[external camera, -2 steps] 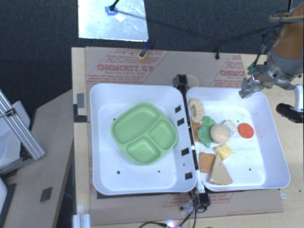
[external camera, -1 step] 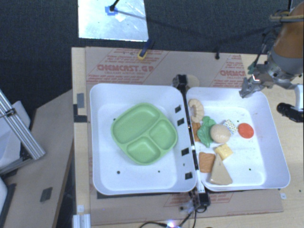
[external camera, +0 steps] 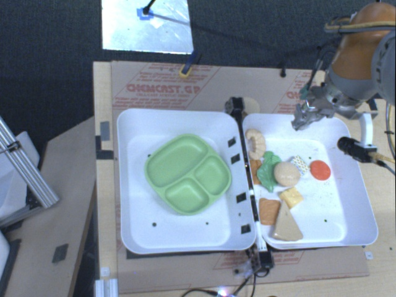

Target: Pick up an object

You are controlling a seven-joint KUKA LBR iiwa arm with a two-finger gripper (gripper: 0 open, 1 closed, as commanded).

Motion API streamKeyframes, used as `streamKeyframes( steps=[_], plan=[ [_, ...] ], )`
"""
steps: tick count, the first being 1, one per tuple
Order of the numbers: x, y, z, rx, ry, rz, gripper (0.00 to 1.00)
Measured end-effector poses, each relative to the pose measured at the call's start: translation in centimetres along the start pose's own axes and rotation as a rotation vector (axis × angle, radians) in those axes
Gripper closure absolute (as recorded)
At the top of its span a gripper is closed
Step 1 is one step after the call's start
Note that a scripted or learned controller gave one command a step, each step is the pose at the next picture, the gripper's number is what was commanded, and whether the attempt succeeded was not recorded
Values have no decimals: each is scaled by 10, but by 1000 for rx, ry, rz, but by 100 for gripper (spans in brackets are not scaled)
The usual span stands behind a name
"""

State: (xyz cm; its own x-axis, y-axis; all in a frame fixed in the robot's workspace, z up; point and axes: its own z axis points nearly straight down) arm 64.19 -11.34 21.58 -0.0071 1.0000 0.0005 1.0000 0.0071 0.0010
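My gripper [external camera: 301, 120] hangs above the far edge of the right bin [external camera: 356, 224], with nothing between its fingers. Below it in the bin lie several toy foods: a pale ring-shaped piece [external camera: 255, 143], a green leafy piece [external camera: 268, 169], a beige round bun [external camera: 287, 173], a red disc [external camera: 320, 170], a small patterned piece [external camera: 301, 163], a yellow cube [external camera: 291, 197], an orange cracker [external camera: 268, 211] and a tan wedge [external camera: 286, 225]. The gripper is up and to the right of the ring piece, apart from all of them.
The left bin [external camera: 133, 228] holds a green divided plate [external camera: 187, 174]. A black divider [external camera: 242, 169] with clips runs between the bins. A shiny metal sheet [external camera: 147, 16] lies on the dark floor beyond the bench.
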Motion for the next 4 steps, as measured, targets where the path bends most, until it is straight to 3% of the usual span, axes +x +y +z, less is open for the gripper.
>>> streamKeyframes(
  steps=[3,4],
  plan=[
    [146,-13,0,0,0,1,100],
    [143,-20,-1,0,0,5,100]
  ],
)
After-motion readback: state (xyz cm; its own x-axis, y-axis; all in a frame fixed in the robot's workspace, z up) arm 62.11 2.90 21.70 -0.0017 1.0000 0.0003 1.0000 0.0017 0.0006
